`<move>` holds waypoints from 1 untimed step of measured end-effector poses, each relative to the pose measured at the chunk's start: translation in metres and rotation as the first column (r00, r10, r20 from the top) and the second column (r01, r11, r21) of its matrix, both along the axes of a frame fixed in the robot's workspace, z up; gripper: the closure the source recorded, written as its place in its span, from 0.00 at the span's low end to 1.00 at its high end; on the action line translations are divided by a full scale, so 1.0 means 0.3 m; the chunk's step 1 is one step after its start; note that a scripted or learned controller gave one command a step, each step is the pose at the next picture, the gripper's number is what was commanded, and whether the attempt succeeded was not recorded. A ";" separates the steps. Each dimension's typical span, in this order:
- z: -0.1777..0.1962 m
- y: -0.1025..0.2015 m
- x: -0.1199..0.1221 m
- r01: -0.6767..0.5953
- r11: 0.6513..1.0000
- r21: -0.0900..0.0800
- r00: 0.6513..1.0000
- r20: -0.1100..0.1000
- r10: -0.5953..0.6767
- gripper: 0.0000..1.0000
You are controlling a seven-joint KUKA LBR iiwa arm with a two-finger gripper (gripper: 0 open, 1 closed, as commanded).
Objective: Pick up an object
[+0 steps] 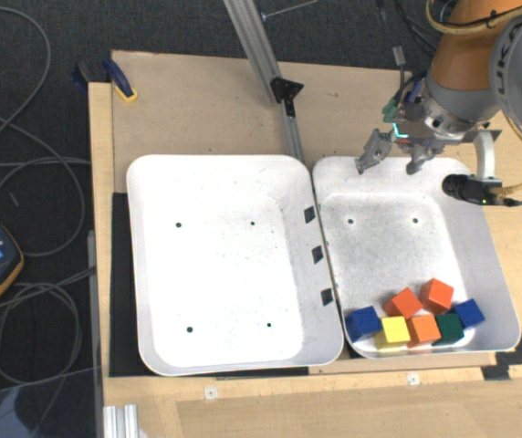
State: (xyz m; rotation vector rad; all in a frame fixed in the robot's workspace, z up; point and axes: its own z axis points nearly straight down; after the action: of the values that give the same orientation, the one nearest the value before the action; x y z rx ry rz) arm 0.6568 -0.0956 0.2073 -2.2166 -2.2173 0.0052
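The grey two-finger gripper (396, 160) hangs spread apart and empty over the upper edge of the right shallow white plastic bin (380, 245). The small coloured cubes (414, 318) huddle at lower right (packed tight), so descending fingers could jam between neighbours.

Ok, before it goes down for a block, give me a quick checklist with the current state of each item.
1. Gripper carrying nothing: ok, fingers spread with nothing between them.
2. Gripper above the cluster of blocks: not ok, it hovers at the far edge of the right bin, and the blocks sit in the near corner.
3. A block free on all sides: not ok for most; the blue block at the cluster's left end looks the most open.
4. Path from gripper to blocks: ok, bare bin floor between.
5. Blocks lying flat: cannot tell, some look tilted against the rim.
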 end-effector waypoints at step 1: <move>0.008 0.000 0.002 0.000 1.000 -0.001 1.000 0.004 0.000 0.00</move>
State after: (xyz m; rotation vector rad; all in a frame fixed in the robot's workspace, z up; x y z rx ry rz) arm 0.6574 -0.0956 0.2098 -2.2182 -2.2199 0.0018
